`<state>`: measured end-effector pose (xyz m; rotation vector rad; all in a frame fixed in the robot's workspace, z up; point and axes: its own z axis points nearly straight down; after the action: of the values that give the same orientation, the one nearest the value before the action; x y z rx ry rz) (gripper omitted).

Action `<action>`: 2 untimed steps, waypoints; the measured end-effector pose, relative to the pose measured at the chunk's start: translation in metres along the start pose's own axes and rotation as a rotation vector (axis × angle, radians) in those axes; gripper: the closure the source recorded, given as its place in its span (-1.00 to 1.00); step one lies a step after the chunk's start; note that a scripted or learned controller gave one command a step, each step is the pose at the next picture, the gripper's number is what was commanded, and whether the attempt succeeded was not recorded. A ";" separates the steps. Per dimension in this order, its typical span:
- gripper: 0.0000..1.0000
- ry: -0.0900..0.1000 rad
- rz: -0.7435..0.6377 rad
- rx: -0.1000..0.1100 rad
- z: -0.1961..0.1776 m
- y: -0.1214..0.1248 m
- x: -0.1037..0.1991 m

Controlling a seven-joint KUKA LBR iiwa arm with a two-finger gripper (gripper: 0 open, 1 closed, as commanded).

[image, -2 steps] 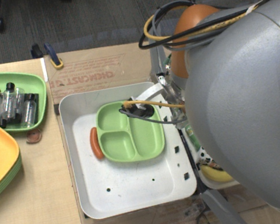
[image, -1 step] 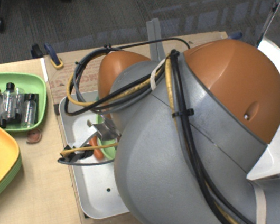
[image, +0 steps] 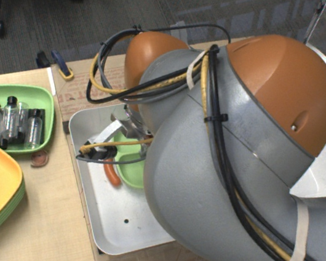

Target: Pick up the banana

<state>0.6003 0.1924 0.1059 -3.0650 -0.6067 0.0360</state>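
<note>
One white bin shows at the bench's middle, much of it covered by the grey arm. The tool hangs over the bin's far part, and how it stands I cannot tell. Near it lie a green bowl and an orange-red sausage-shaped thing. Where the banana lies I cannot make out. As I judge it, the whole pick is left to do.

One white bin, four vials in one green tray, one orange sausage.
</note>
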 end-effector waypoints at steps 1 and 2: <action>1.00 0.020 0.176 -0.021 0.015 -0.042 -0.013; 1.00 0.030 0.160 0.008 0.009 0.005 -0.044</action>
<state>0.5609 0.1712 0.0978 -3.0925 -0.3579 -0.0050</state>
